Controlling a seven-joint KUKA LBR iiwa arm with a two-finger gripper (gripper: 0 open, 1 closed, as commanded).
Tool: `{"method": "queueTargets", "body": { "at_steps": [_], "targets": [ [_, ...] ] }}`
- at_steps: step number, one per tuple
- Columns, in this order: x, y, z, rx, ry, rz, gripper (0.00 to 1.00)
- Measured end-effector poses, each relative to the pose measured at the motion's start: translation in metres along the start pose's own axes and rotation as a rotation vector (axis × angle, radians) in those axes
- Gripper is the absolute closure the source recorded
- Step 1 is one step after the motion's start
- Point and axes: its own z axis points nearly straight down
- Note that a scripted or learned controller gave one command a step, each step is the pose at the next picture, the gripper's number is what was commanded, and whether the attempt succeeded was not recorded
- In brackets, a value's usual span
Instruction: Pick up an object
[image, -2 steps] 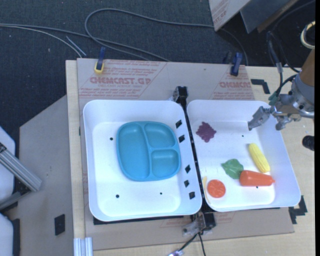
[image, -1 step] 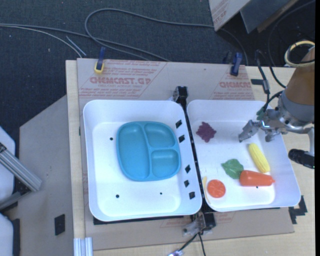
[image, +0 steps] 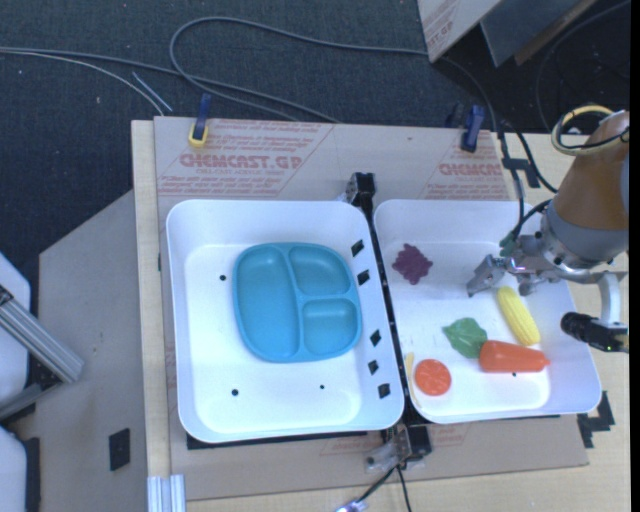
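Jaws are standing open with nothing between them; I'm seeing the two-finger gripper (image: 503, 275) hovering in the right white bin (image: 480, 214), the yellow plastic corn cob (image: 519, 315) lying just below, long axis running diagonally.

A brown worktop (image: 300, 150) carries two shallow white bins side by side. The left bin (image: 190, 330) and right bin (image: 570, 395) touch along their inner edges.

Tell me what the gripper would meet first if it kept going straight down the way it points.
Probably the yellow corn, which lies just beneath the gripper; from this slanted view its height is unclear, so it may land on the white bin floor beside it.
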Motion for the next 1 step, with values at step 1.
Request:
{"method": "queueTargets", "body": {
  "at_steps": [1],
  "targets": [
    [-0.0032,0.0046,0.0394,-0.018,-0.011,0.000,0.00]
  ]
}}
